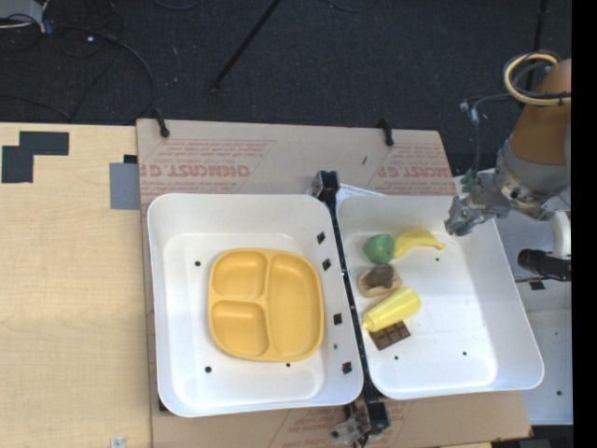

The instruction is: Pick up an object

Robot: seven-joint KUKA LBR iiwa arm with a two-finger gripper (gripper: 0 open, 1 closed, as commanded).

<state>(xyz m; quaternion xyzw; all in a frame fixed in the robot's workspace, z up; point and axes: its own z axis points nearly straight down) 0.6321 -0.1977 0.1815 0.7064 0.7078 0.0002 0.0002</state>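
The gripper (459, 220) is hanging at the right of the frame over the upper right rim of the right bin (485, 343), nothing visibly between its tips — whether it is open I cannot tell. The pickable things are lying left of it in that bin: a yellow banana (419, 242) nearest, touching a green round fruit (379, 247), then a brown piece (378, 278), a yellow block (391, 309) and a dark chocolate bar (391, 335). Being so huddled, they are likely crowding any grasp — while the yellow divided plate (265, 304) is sitting alone in the left bin (177, 343).
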